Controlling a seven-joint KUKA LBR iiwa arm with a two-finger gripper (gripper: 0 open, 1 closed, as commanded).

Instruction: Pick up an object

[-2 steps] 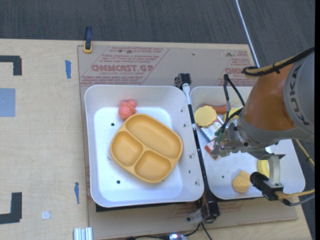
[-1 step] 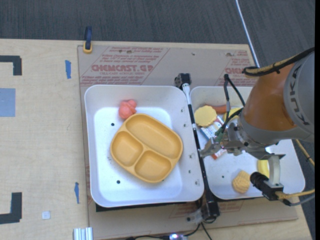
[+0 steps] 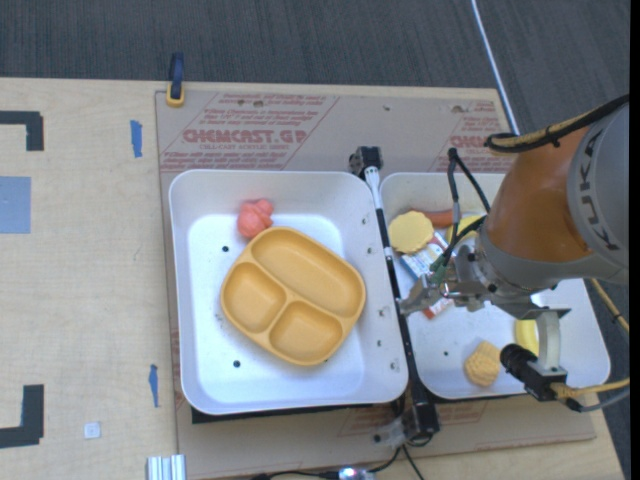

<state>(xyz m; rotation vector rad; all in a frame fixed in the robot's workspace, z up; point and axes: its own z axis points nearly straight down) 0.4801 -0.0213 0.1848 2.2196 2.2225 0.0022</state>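
We are looking down on a pale plywood bench (image 3: 80,298) that is carrying a clear printed plastic sheet (image 3: 250,128). Two shallow white bins are sitting on it side by side, the left bin (image 3: 190,298) touching the right bin (image 3: 580,368).

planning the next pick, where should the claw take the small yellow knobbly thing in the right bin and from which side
Take the knobbly yellow piece across its narrow middle, coming straight down from above. It lies flat on the right bin floor with bare floor around it, so the claw probably has room either side. The arm hangs just above.
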